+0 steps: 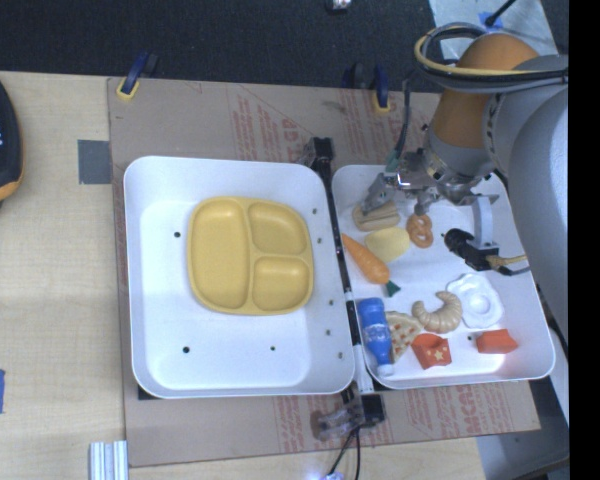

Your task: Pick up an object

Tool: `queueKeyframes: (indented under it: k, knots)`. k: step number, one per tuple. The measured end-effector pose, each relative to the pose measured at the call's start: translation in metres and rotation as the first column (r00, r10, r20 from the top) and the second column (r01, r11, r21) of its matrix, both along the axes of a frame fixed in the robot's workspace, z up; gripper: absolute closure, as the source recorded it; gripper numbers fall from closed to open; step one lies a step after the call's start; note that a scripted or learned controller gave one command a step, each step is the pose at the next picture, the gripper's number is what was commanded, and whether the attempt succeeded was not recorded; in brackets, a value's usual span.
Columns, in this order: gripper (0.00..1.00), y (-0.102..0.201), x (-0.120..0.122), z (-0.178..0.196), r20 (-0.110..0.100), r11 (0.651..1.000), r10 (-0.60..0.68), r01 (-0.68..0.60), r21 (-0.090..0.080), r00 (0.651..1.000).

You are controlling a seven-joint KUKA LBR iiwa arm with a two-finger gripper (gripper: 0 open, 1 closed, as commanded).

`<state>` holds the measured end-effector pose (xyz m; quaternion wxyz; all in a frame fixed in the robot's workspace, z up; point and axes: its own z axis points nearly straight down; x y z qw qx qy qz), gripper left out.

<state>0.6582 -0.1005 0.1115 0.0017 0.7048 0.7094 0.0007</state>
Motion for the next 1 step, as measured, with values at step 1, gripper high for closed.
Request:
queueKeyframes:
  k: [1]
  knots:
    - [0.00,-0.0547,-0.0260,0.0284,-0.007,1.000,-0.008,0.008,-0.001,1.000]
